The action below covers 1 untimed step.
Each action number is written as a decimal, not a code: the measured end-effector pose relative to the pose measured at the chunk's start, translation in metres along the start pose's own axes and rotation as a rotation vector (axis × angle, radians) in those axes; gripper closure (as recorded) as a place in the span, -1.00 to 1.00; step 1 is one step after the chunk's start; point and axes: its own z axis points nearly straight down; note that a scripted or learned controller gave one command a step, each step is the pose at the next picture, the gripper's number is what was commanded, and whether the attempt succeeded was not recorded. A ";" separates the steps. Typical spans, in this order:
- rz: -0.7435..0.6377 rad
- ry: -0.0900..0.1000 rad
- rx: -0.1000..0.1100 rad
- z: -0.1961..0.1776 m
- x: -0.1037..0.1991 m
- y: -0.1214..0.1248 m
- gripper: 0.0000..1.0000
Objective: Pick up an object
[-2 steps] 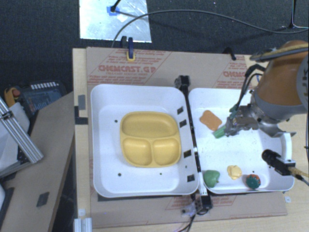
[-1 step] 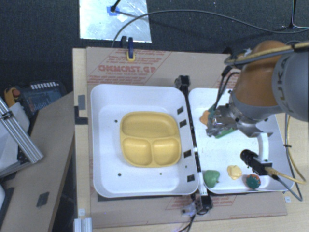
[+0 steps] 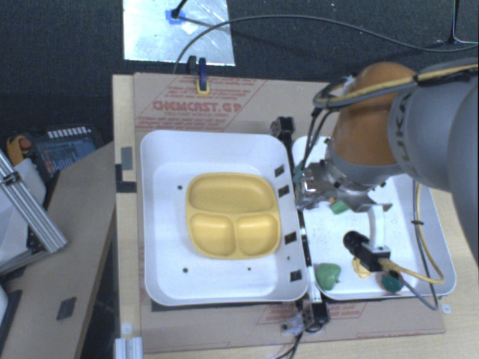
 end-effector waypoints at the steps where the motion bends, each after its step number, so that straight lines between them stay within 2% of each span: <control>1: -0.003 0.002 0.000 -0.002 0.064 -0.002 1.00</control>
